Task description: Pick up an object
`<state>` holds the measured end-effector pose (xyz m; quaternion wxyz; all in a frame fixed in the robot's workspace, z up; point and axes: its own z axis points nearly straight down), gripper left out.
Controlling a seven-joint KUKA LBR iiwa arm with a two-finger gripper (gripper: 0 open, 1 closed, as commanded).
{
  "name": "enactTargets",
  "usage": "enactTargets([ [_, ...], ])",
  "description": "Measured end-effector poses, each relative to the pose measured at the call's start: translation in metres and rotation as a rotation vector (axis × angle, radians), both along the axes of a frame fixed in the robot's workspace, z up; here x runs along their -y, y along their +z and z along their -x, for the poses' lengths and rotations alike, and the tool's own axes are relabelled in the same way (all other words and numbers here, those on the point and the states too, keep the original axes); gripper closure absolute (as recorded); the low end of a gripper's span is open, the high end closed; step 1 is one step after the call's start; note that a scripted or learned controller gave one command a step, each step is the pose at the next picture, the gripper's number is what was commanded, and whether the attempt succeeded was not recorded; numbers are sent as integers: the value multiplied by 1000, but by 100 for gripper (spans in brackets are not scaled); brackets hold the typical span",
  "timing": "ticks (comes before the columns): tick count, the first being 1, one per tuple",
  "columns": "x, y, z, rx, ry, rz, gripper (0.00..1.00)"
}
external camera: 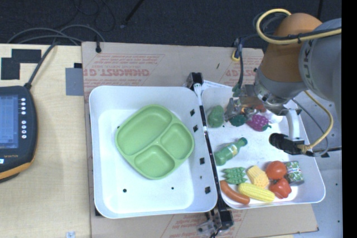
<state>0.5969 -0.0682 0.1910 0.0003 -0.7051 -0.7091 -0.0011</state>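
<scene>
Biggest thing here is the wooden bench with a brown cardboard sheet (145,64) on it, and on that sit the two shallow white plastic bins. The left white bin (111,187) holds a light green plastic plate with three compartments (154,141), sitting a bit tilted toward the divider. The right white bin (312,187) is where all the small stuff is.

The grey arm with its orange band (290,47) comes in from the right and covers the upper right part of that bin, so the bin's far corner is hidden. The gripper (241,111) is down low over the top of the right bin, and honestly I cannot tell whether it's spread or closed; that spot is a dark, blurry mess. Right under it there's a small teal object (237,120) I can't identify, partly covered.

Just beside it: a purple toy grape bunch (259,121) on the right and a dull green rounded vegetable toy (215,116) on the left by the divider. Mid bin lies a green plastic bottle with a yellow cap (230,151), tilted. Along the near edge there's a crowded pile: yellow toy corn cob (255,193), red toy tomato (275,169), red pepper toy (280,188), orange-red sausage toy (235,194), all touching or overlapping.

A black handheld pendant with a screen (14,131) is cut off at the left edge.
</scene>
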Motion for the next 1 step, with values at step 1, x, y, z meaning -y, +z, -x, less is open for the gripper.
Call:
enactTargets([
  [1,-58,73,8,-2,0,1,100],
])
